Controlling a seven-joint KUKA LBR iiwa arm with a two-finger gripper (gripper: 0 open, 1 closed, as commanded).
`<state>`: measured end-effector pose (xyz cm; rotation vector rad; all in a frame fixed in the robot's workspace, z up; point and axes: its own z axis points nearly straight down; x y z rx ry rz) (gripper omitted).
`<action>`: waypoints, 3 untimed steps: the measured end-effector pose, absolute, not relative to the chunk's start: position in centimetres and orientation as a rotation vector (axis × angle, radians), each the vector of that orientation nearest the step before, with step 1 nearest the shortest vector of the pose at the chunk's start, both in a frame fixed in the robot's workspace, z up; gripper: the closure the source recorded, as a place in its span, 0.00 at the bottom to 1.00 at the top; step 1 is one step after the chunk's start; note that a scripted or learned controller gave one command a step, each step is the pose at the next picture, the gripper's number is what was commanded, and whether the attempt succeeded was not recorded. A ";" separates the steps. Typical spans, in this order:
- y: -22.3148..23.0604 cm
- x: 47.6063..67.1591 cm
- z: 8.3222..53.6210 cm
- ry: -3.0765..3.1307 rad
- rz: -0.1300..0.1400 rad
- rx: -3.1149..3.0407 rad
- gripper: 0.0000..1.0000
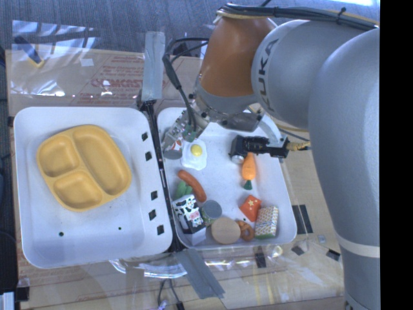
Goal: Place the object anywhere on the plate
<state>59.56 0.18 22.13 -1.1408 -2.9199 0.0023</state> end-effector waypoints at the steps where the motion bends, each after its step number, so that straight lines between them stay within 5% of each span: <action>1: 6.5 60.6 19.1 -2.802 0.004 -1.405 1.00; 2: 13.8 65.6 19.2 -2.612 0.001 -1.743 1.00; 3: 13.6 65.6 19.2 -2.611 0.003 -1.746 0.00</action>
